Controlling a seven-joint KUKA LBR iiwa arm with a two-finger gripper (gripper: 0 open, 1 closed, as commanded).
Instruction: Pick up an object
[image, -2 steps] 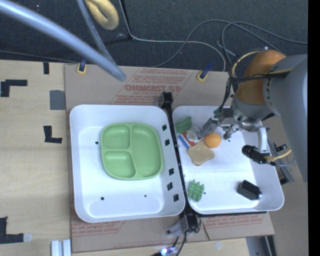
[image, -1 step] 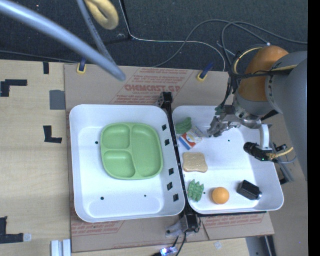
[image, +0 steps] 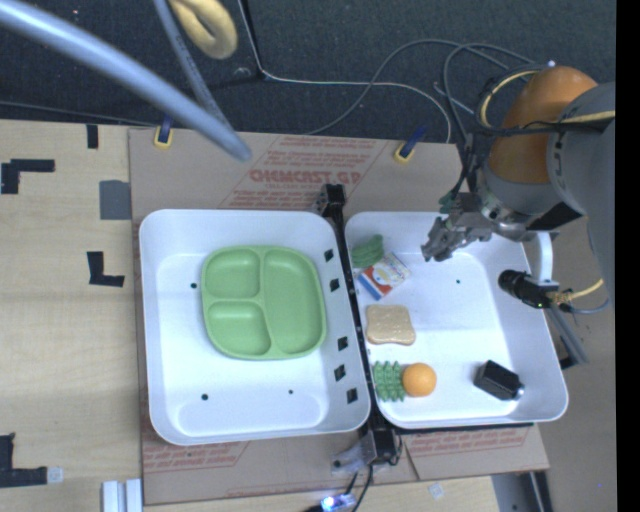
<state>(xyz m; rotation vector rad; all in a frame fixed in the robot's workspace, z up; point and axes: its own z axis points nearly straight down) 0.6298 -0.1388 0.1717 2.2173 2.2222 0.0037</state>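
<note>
Hovering over the right bin near its far edge, our gripper points down, and we cannot tell its state. We see a black block near that bin's near right corner, long axis slanting toward that corner, and toast, an orange and a green piece along its left wall

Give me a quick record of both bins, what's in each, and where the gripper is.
left bin: green divided plate
right bin: green item, small packet, bread slice, orange ball touching a green leafy piece, black block
gripper: above the right bin's far part, holding nothing visible
</note>
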